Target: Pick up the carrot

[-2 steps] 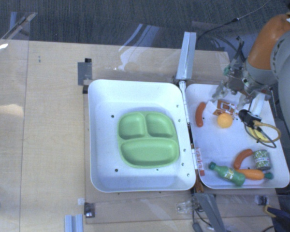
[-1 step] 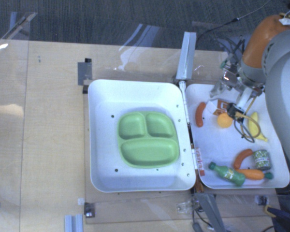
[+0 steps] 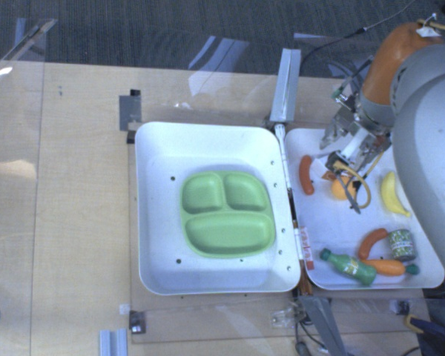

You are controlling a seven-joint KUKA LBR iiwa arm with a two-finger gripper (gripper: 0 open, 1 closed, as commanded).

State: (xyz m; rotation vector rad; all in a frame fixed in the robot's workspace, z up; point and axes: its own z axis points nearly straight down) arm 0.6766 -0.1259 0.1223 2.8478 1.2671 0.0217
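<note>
Tool (image 3: pixel 346 170) sits low over an orange fruit (image 3: pixel 339 187) in the right bin (image 3: pixel 322 213); you can't tell its state. Your carrot (image 3: pixel 386 267) lies well apart at the bin's near edge, touching the green bottle (image 3: pixel 348 265) and beside a can (image 3: pixel 401 245), so a grab may catch those instead. Pale wood worktop (image 3: pixel 59 199), dark carpet (image 3: pixel 170 6) behind.

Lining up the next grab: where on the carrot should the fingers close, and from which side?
Grip the carrot mid-body, coming straight down, fingers closing across its short width. It lies flat and roughly left-right near the right bin's front edge, its left end touching the green bottle, a can just behind. The middle likely offers the most clearance.
</note>
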